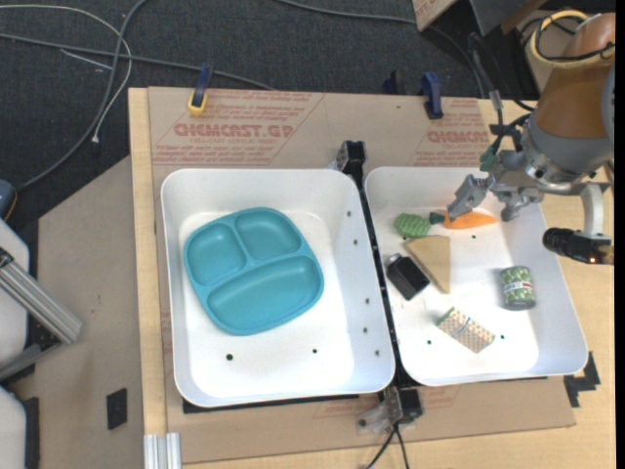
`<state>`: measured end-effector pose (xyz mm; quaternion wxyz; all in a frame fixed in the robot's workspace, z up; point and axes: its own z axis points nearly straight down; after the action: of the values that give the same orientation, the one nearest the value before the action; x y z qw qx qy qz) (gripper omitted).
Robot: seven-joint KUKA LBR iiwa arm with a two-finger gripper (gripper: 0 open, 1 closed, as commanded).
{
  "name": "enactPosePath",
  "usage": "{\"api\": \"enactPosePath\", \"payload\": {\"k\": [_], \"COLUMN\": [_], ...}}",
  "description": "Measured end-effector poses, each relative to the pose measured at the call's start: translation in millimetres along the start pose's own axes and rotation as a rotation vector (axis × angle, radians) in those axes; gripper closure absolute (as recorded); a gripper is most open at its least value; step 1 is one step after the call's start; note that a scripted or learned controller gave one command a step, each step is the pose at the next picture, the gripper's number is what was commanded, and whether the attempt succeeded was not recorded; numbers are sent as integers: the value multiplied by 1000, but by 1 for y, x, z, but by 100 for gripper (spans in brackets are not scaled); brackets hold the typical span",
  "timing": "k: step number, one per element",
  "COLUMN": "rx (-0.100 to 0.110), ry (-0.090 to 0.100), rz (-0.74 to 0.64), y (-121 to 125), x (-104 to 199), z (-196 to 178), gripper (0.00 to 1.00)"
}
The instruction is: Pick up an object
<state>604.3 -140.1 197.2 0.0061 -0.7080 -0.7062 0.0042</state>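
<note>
My gripper hangs over the back of the right bin, its two fingers spread open. One finger stands just above the left end of an orange carrot with a green leafy top. The carrot lies on the bin floor, just in front of the fingers and not held between them. Further forward lie a tan wedge, a black block, a green patterned can and a patterned packet.
The left bin holds a blue divided plate. A black clamp sits where the two bins meet at the back. The arm's grey and orange wrist rises over the right bin's back right corner.
</note>
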Motion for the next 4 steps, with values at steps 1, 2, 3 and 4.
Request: {"api": "enactPosePath", "payload": {"k": [1, 2, 3, 4], "rx": [-13, -10, -14, -17], "ry": [-2, -2, -2, 0], "rz": [-3, -2, -3, -3], "y": [2, 6, 3, 7], "x": [1, -4, 1, 1], "z": [-9, 35, 91, 106], "gripper": [0, 0, 0, 0]}}
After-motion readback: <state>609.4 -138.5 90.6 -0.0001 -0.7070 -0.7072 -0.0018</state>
